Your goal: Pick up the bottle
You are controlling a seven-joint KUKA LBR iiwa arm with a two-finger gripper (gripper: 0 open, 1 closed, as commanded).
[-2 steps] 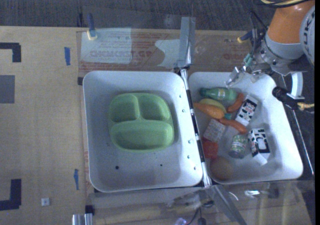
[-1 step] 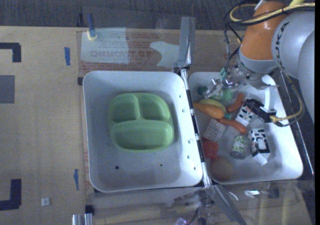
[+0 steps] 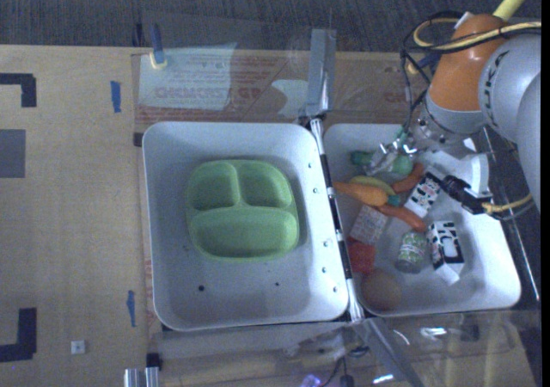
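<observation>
White plastic, two shallow bins side by side on the bench. Left bin: one green divided tray, lying flat. Right bin: crowded small goods. Bottle, small and clear with a greenish cast, sits near the bin's middle toward the near wall, just beside a black-and-white carton. A carrot, a second black-and-white carton, a small printed packet, a red item and a brown rounded item lie around it. Gripper hangs over the bin's far end, above green items there, well apart from the bottle; whether its fingers are parted or closed cannot be told, as the view is blurred there.

Risks, as judged: the neighbouring carton may be caught alongside the bottle; a smooth, rounded bottle may slip or roll from a two-finger pinch; a descent at the present spot would meet the wrong goods.
</observation>
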